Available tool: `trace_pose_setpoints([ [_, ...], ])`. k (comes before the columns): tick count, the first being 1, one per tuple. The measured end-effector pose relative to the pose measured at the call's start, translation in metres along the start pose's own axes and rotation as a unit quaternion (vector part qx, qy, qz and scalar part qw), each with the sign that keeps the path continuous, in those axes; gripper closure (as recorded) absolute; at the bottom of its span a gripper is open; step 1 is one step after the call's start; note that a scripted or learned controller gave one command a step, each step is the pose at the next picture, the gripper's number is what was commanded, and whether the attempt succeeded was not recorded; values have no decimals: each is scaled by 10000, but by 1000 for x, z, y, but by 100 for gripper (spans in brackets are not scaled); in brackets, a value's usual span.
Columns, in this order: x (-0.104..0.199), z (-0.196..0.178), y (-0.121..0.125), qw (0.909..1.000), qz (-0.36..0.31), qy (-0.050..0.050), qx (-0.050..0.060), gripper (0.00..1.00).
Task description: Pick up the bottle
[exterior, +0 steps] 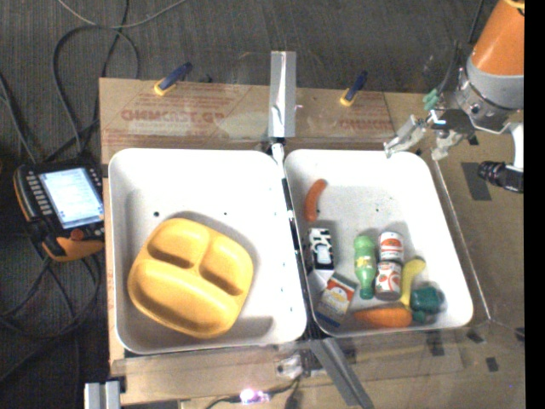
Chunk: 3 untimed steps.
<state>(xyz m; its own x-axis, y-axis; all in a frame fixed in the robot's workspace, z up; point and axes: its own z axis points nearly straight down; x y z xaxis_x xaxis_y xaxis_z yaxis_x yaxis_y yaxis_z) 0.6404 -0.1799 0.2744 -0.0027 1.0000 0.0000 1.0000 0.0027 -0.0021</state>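
The green bottle [364,265] lies in the right bin [432,196], near its front, among other small items. It points away from the front rim, with a red and white can [390,267] close on its right. My gripper [419,144] hangs above the right bin's far right corner, well back from the bottle. Its two pale fingers [402,139] are spread, so it is open with nothing between them.
The right bin also holds a sausage [316,198], a black and white box [321,247], a small carton [337,296], a carrot [381,317], a banana [412,273] and a green lump [427,301]. A big yellow moulded piece [192,275] lies in the left bin [128,186].
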Motion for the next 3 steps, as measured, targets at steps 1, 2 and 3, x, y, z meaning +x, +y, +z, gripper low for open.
trace_pose_setpoints([
  [1,7,118,-48,9997,229,-3,8,0],
  [2,44,185,-92,9957,919,-18,-68,0],
  [3,44,175,-92,9957,921,-9,-70,100],
])
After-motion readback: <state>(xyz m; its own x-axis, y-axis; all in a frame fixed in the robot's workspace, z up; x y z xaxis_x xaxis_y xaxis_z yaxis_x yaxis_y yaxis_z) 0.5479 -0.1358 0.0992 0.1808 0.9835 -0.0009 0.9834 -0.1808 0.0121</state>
